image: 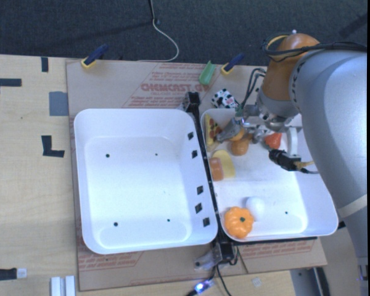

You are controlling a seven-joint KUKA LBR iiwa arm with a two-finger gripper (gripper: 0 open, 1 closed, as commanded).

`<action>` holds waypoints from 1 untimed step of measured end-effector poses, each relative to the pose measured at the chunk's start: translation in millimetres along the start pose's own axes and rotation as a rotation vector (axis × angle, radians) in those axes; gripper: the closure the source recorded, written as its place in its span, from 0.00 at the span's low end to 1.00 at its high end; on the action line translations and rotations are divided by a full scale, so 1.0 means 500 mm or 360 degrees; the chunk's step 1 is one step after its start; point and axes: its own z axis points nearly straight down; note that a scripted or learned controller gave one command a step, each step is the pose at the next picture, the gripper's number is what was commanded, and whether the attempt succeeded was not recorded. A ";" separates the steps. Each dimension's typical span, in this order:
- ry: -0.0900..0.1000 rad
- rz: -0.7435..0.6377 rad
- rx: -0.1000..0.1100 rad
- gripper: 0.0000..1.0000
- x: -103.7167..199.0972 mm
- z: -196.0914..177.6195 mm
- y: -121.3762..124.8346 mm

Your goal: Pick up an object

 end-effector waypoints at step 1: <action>0.0009 -0.0009 0.0000 1.00 0.012 -0.024 0.003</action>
